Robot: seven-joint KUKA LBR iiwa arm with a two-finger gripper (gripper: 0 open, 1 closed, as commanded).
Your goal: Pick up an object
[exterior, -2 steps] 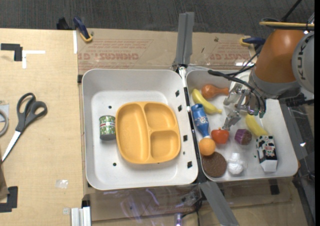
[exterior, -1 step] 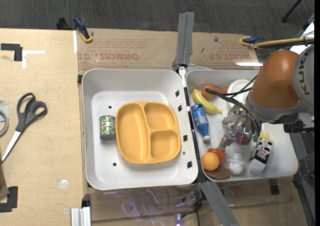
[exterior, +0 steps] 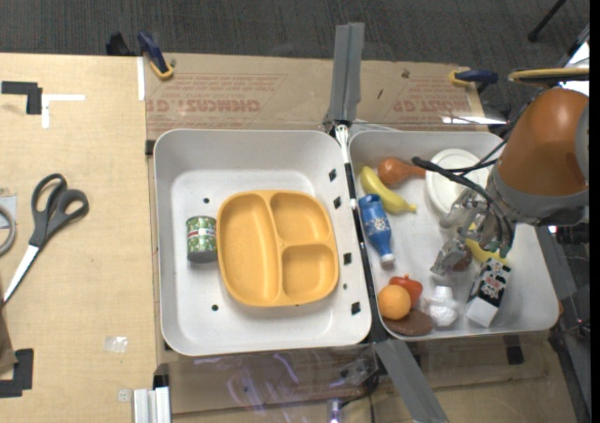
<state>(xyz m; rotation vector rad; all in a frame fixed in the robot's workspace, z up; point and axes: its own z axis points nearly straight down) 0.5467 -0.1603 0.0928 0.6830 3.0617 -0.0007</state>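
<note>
Holding a yellow tray [exterior: 277,248] and can [exterior: 201,238] — the left bin [exterior: 178,318].

Pickable objects: in the left bin, a yellow divided tray [exterior: 277,248] with a small green can [exterior: 201,238] touching its left edge; in the right bin, a blue bottle [exterior: 377,228] lying lengthwise, a yellow banana [exterior: 384,192], an orange ball [exterior: 395,301], a brown disc [exterior: 410,323], and a white plate [exterior: 454,178].

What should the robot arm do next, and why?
Probably lower a little, straight down. The tool hangs low in the right bin, over a small grey thing. The blue bottle and orange ball lie farther left, so the grey thing looks nearest to grab.
</note>
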